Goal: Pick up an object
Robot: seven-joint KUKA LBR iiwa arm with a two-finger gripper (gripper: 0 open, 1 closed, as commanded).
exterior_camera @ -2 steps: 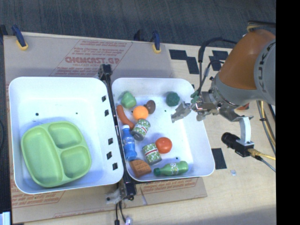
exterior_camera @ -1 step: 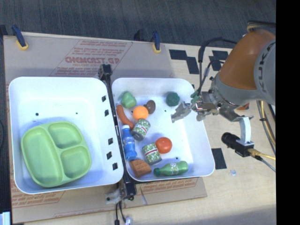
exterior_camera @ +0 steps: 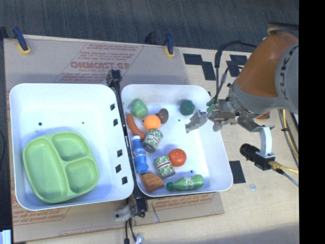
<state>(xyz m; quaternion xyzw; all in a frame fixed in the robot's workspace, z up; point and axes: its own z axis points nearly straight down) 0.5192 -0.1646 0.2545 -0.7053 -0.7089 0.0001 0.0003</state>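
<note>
With the jaws point(exterior_camera: 195, 122) apparently spread and holding nothing, a descent here risks closing on bare right bin point(exterior_camera: 216, 154) floor

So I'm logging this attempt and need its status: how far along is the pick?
Early. Done: the arm has brought the gripper over the right bin, near its right side. In hand: nothing visible between its fingers. Left: the grasp and lift. The toys all lie in the bin, including the dark green ball, orange ball, tomato and green bottle.
</note>
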